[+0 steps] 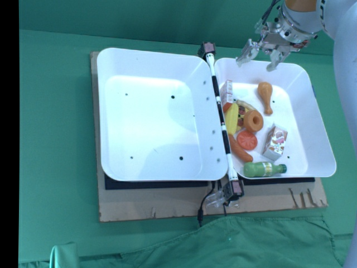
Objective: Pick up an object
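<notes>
The things I could pick all lie in the right bin (321,155), crowded toward its left wall: a chicken drumstick (265,96) lies alone nearest the far side, and nearer than it come a doughnut (254,120), a tomato slice (247,140), a carrot (240,149) and a corn cob (231,119), these packed so close that some overlap and a flat item under the doughnut is too covered for me to name. A small carton (226,92) stands against the left wall, its print too small to read; a second carton (275,142) lies tilted further right, and a green bottle (264,168) lies on its side at the near edge. My gripper (260,59) hangs above the far rim of this bin, its two fingers spread apart with nothing between them, well clear of the drumstick below. My arm (334,4) is cut off at the top right corner. The left bin (111,66) shows a few dark specks on its floor. Both bins sit on a cardboard sheet (167,208) over green cloth (56,121).
</notes>
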`<state>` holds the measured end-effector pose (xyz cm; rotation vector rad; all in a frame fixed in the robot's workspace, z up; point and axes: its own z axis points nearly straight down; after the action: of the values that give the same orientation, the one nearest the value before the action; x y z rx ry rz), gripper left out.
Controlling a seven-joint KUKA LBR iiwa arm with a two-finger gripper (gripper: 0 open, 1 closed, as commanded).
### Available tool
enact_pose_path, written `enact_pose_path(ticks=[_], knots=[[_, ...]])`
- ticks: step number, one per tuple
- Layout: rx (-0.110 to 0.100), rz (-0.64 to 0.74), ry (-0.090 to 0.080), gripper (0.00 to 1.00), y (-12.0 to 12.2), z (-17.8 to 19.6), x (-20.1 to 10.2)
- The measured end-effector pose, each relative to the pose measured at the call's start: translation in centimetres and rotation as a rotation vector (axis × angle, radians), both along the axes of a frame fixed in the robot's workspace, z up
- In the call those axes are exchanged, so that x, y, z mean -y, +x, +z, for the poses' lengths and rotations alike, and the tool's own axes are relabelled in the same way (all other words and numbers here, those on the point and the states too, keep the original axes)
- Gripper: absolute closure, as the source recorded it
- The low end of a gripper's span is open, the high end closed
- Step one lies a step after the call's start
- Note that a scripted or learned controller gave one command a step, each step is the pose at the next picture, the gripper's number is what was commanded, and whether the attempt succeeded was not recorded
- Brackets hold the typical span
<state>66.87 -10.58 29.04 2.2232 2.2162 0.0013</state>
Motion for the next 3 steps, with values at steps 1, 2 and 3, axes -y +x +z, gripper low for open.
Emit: enact_pose_path(ticks=[1, 2, 3], knots=[[0.000, 0.000, 0.000, 0.00, 0.0, 0.0, 0.0], [-0.006, -0.001, 0.000, 0.00, 0.2, -6.1, 0.1], [0.001, 0.000, -0.001, 0.00, 0.4, -10.8, 0.2]])
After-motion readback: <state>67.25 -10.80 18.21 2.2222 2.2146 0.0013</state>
